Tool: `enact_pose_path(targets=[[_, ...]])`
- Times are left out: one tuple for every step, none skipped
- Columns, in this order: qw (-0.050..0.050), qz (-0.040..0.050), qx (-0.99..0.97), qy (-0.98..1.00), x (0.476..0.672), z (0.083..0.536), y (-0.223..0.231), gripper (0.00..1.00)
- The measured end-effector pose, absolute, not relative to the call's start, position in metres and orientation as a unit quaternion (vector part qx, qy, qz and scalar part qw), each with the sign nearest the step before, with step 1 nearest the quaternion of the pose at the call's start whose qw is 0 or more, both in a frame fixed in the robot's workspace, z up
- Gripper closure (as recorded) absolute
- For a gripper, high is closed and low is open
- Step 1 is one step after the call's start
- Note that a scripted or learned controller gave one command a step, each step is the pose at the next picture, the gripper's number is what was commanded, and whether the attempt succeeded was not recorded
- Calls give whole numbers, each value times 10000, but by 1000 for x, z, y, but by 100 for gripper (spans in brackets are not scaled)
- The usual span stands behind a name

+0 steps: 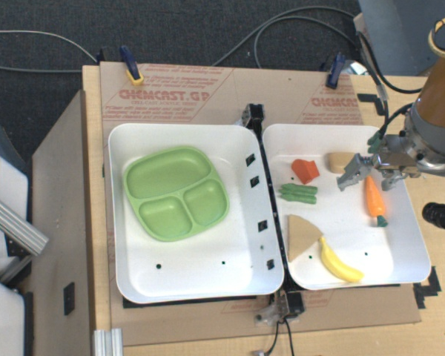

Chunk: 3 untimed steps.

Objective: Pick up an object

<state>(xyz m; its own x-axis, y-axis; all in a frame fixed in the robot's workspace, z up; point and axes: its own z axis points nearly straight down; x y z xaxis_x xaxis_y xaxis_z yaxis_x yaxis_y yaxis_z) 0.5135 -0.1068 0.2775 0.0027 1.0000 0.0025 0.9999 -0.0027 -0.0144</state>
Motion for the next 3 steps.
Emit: enact_pose_path(targets=[[12, 5, -7071, -7071, 515, 283, -107, 0], [38, 18, -7075, -7067, 521, 239, -109, 0], [47, 21, -7072, -7070, 520, 185, -97, 0]])
